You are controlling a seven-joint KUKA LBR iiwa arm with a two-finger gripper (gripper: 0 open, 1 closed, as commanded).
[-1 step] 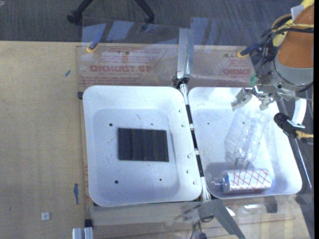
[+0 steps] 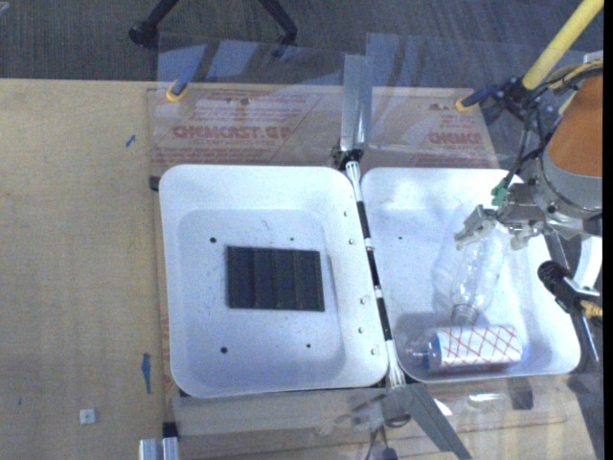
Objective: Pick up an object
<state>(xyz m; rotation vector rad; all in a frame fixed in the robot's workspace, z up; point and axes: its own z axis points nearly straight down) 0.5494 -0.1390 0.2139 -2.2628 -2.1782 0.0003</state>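
A clear plastic bottle (image 2: 471, 278) lies in the right bin (image 2: 412, 199), its neck pointing toward the front. In front of it lies a second bottle with a red checked label (image 2: 474, 345), on its side along the front wall. A dark ribbed rectangular slab (image 2: 275, 279) lies flat in the middle of the left bin (image 2: 192, 209). My gripper (image 2: 497, 233) reaches in from the right and hangs over the far end of the clear bottle. Its fingers are spread open, and nothing is gripped between them.
The arm's orange band (image 2: 579, 132) and wrist cables stand over the right bin's far right corner. A metal divider (image 2: 369, 257) runs between the two bins. Clear plastic sheets (image 2: 249, 123) stand behind the bins, and bare wooden bench lies to the left.
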